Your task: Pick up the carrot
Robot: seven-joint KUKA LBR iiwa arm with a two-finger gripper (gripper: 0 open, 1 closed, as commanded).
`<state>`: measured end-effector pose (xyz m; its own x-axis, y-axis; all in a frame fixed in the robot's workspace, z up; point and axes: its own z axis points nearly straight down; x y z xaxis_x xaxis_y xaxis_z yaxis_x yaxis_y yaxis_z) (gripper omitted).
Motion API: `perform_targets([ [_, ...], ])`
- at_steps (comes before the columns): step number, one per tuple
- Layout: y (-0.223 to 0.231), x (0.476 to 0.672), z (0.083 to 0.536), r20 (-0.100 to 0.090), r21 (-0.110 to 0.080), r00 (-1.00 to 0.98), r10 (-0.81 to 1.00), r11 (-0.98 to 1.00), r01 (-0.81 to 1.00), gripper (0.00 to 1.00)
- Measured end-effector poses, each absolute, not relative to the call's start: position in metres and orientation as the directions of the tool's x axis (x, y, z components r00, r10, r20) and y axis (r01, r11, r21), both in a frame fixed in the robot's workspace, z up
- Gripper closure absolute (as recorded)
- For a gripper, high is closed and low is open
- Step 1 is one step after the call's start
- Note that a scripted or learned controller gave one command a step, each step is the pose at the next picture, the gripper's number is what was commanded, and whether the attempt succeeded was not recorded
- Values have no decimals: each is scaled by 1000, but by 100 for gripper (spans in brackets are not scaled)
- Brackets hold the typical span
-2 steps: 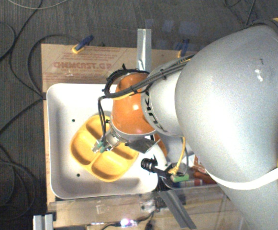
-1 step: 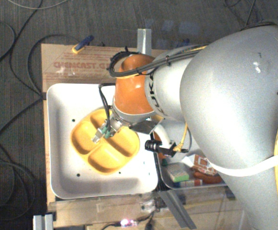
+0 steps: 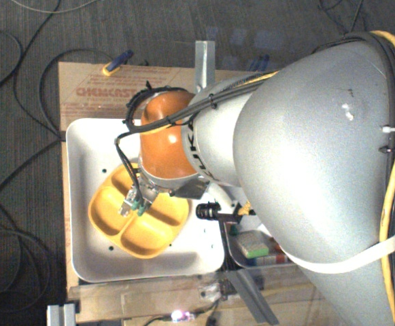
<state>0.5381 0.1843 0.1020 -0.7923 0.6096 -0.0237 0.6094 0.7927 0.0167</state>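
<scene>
Fig.: gripper [image 3: 134,205] over yellow tray [image 3: 158,233] in left bin [image 3: 81,182] — grip state we can't tell. No carrot discernible; we'd locate it w/ care before closing.

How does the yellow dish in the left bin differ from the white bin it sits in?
The yellow divided dish is rounded and split into compartments; the left white bin is squarish with a single open floor. The dish is bright yellow and smaller, while the bin is plain white and surrounds it. The gripper hangs over the dish. Both are shallow, open-topped containers.
</scene>
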Motion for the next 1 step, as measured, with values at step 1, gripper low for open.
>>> perform_targets([
  [1, 209, 545, 130, -3, -4, -884, 468, 884, 468, 100],
])
